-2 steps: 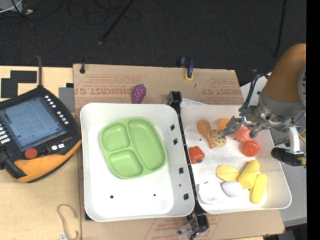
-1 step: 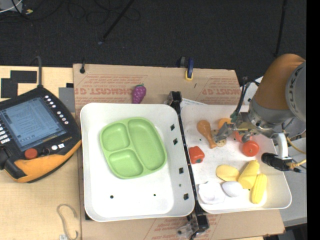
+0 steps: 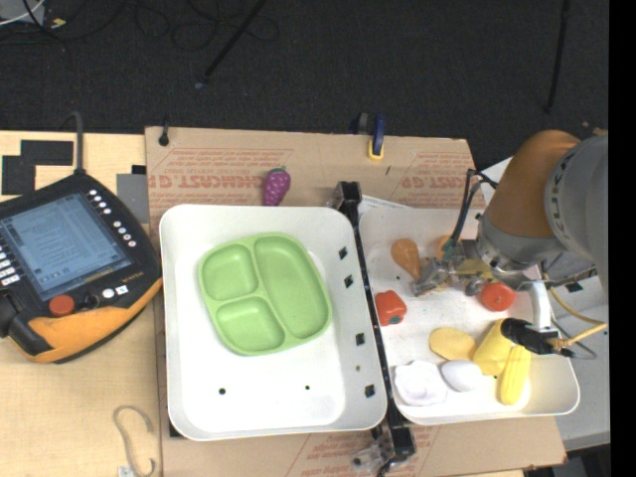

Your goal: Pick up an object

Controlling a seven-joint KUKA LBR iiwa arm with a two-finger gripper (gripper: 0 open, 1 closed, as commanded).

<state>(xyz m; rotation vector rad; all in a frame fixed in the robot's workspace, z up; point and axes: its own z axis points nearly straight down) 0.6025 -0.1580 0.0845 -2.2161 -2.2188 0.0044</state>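
- The tool [image 3: 434,278] is down in the right bin [image 3: 556,405], low over the white floor. I cannot tell how it is set, because it looks small and dark.
- Just beside the tool, toward the top of the bin, lies a tan toy [image 3: 405,256]. It looks small, light and smooth, so it may slip. I would grab it across its narrow middle.
- On the other side of the tool sits a red ball [image 3: 496,295], partly hidden by the arm.
- A bit further from the tool, toward the left bin [image 3: 189,386], is a red block [image 3: 390,307]. It looks stiff and easy to pinch.
- Well below the tool lie yellow toys [image 3: 502,361] and white lumps [image 3: 437,379].
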